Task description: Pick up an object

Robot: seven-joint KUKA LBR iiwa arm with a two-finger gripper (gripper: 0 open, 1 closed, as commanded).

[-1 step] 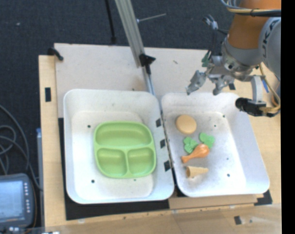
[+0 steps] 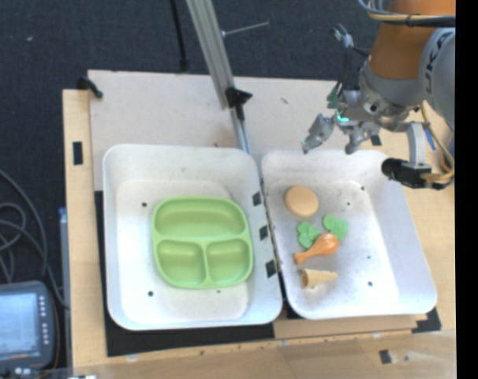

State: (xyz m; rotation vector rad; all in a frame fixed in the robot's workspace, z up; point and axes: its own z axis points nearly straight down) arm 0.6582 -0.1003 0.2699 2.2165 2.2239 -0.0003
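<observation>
Your hand (image 2: 338, 140) hangs spread wide and empty above the right bin's (image 2: 397, 235) far rim. A tan bun (image 2: 301, 200), drumstick (image 2: 318, 248) and cone (image 2: 318, 277) lie inside.

Two white bins on a bench, with the arm poised above the right one.

The left bin (image 2: 128, 212) holds a green divided tray (image 2: 201, 241) with three compartments. The right bin (image 2: 397, 243) holds a tan bun (image 2: 301, 201), two green leaf-shaped pieces (image 2: 321, 230) just nearer than it, an orange drumstick (image 2: 318, 248) touching them, and a cone (image 2: 318, 277) nearest of all. The gripper (image 2: 337, 138) hangs over the far rim of the right bin with its fingers (image 2: 316, 135) spread apart and nothing between them. A metal pole (image 2: 214, 50) stands at a slant behind the bins.
</observation>
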